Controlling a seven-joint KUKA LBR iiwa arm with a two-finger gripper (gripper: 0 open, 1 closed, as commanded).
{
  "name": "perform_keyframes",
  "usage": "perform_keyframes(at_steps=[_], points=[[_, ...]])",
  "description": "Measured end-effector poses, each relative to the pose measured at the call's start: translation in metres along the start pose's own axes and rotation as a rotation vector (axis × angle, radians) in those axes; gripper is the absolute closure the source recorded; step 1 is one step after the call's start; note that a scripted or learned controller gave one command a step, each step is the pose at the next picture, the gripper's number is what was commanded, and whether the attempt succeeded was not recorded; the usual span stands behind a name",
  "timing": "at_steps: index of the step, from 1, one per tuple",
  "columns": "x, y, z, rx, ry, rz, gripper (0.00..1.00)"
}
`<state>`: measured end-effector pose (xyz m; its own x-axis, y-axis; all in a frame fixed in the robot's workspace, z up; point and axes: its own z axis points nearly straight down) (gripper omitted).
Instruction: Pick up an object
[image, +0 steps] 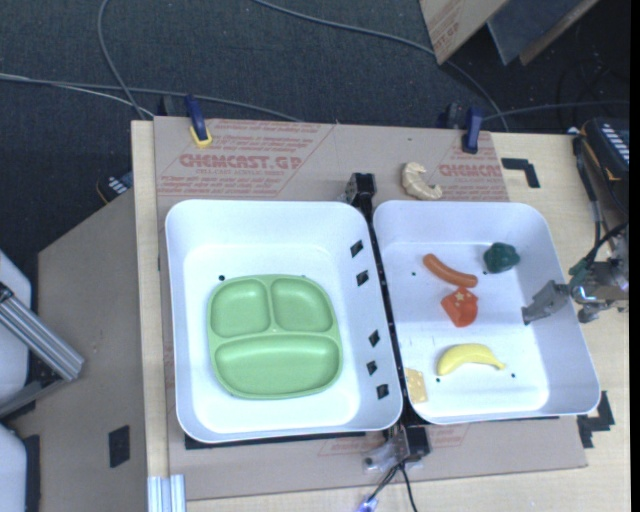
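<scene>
Here, from the overhead camera, the right bin (560, 300) holds a banana (468, 358), a red piece (460, 307), a sausage (449, 270) and a green lump (501, 257). The pincer (545, 302) sits at the bin's right wall, seemingly carrying nothing, though I cannot tell how its jaws stand. It should centre over one item, well apart from the rest, before descending.

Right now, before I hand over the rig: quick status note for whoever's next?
Tool: at the right edge of the right bin, low over the bin floor, nothing seen between its fingers; open or shut cannot be told.
Right bin: banana near the front, red pepper piece in the middle, sausage behind it, broccoli at the back right, cracker at the front left corner.
Left bin: green divided plate.
Done: nothing picked up yet.
Left: grasp and lift one thing; the broccoli and pepper lie nearest the tool.
</scene>
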<state>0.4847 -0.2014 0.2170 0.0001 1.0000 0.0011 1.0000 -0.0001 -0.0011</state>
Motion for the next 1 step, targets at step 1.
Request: perform_keyframes(at_steps=[1], points=[[-0.0013,-0.0005,0.0631,0.005,0.003,0.001,0.00]])
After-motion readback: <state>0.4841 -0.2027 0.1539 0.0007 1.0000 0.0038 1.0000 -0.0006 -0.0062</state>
